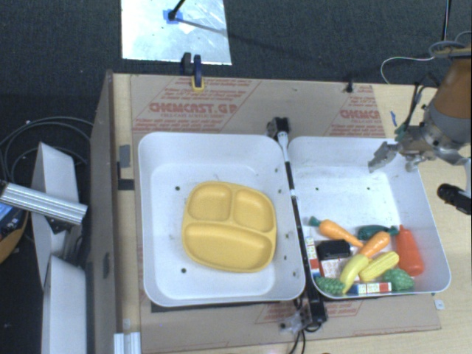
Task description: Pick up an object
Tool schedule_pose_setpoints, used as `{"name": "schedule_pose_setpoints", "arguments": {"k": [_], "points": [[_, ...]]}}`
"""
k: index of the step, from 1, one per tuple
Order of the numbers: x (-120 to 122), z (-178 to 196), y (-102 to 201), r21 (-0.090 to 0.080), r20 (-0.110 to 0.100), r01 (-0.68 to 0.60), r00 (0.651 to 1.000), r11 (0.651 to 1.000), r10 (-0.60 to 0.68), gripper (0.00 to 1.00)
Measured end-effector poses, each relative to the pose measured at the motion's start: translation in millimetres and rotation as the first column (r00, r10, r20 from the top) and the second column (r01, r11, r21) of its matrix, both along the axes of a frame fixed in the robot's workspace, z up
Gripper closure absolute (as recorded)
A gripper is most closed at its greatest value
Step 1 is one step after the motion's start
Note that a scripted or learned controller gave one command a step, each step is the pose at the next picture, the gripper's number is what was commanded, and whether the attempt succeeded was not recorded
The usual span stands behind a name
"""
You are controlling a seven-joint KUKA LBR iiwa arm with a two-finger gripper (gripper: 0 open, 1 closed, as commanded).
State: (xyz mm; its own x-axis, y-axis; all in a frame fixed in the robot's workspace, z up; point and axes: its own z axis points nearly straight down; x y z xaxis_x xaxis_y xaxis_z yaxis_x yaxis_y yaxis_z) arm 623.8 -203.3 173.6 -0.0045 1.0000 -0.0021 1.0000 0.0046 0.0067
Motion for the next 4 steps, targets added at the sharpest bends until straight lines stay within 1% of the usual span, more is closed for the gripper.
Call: {"name": "schedule_pose_setpoints", "arguments": {"k": [1,2,3,4], "points": [[-81,-19,33,0.002,-0.006,0.003,1.000,1.000,-0.003,0.00],[24,-90,81,0.003,-0.006,0.000,1.000,1.000,0.000,0.00],[-5,-76,23,0.000,-0.004,0.003,1.000,1.000,-0.003,0.00],[-86,-35,44,0.001,-0.004,0.004,1.000,1.000,-0.004,0.00]]}}
